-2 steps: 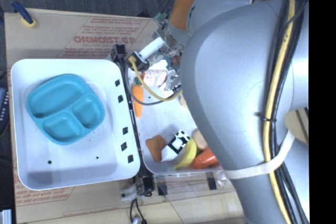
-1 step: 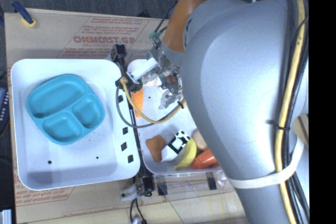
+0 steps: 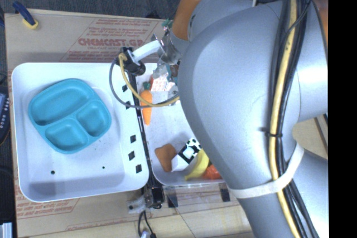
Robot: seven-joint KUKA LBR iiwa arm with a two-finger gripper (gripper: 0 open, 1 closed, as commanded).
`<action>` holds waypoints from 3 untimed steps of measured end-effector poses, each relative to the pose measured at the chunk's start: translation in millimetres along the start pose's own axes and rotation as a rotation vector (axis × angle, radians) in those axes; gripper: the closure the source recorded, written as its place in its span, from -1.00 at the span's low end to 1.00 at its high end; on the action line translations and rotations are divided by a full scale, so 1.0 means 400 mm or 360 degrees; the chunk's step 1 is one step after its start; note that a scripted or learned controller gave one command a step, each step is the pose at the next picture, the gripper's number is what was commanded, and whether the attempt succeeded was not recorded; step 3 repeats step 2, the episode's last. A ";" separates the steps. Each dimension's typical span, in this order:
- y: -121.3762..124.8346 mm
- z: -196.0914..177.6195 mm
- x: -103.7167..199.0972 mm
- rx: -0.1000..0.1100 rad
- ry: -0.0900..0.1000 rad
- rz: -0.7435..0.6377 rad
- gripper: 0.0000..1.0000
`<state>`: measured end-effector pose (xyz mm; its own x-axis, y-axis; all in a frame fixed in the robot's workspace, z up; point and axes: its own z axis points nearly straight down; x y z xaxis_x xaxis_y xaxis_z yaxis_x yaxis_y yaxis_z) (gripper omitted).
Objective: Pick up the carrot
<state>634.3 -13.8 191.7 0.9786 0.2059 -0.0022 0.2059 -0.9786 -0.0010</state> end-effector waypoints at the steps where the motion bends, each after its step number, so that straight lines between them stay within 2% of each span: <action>1: -0.098 0.003 -0.132 0.0005 -0.0007 -0.0140 -1.00; 2: -0.141 -0.003 -0.308 0.0004 -0.0008 -0.0047 -1.00; 3: -0.141 -0.003 -0.308 0.0004 -0.0008 -0.0047 -1.00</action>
